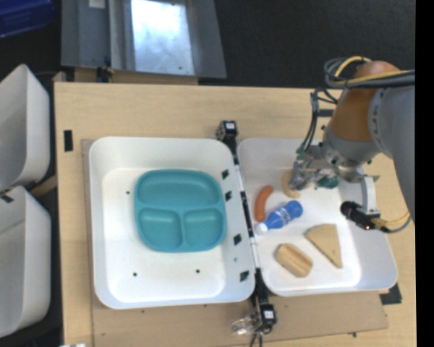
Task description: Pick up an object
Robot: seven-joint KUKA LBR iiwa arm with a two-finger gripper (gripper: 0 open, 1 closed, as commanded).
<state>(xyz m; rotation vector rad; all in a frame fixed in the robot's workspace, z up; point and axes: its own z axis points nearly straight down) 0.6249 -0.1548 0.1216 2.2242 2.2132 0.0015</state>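
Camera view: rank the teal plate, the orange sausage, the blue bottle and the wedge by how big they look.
1. teal plate
2. wedge
3. blue bottle and orange sausage look much alike; unranked.

Bench with two bins, and clutter around it.
A wooden bench bears two white bins touching side by side; the left bin holds a teal three-part plate, lying flat. A black clip sits at the bins' far joint. Behind the bench stands a grey box; to its left are white tubs and a blue crate.
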